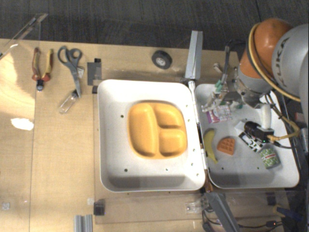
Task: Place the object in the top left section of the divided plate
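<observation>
Gripper (219, 96) hangs over the right bin's (289, 180) far-left corner, finger state unreadable, toy waffle (226, 146) and banana (209, 146) lie loose beside it, so a blind descent risks missing them, leaving the yellow divided plate (157, 128) unfilled.

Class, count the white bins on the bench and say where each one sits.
2. The left bin holds the yellow divided plate; the right bin adjoins it, holding a banana and a waffle.
</observation>
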`<state>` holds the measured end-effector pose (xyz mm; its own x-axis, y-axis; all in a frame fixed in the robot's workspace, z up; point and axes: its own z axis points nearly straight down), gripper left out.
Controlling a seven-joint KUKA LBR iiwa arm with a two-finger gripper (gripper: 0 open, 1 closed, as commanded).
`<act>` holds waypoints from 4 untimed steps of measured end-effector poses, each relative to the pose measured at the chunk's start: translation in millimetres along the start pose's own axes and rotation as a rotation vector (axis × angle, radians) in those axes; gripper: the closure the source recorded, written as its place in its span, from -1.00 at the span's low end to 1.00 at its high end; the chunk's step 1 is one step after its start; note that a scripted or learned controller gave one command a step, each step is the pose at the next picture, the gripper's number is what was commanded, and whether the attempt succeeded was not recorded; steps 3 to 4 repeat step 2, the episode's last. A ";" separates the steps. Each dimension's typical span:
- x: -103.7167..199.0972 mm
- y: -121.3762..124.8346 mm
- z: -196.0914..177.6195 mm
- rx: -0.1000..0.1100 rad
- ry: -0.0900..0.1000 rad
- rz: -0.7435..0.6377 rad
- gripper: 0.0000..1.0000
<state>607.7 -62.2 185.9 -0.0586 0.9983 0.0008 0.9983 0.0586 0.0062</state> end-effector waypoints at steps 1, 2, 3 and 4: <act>69.9 26.9 1.2 0.003 0.000 0.113 1.00; 69.7 26.9 1.1 0.002 -0.001 0.113 -1.00; 69.7 26.9 1.1 0.002 -0.001 0.113 -1.00; 69.7 26.9 1.1 0.002 -0.001 0.113 -1.00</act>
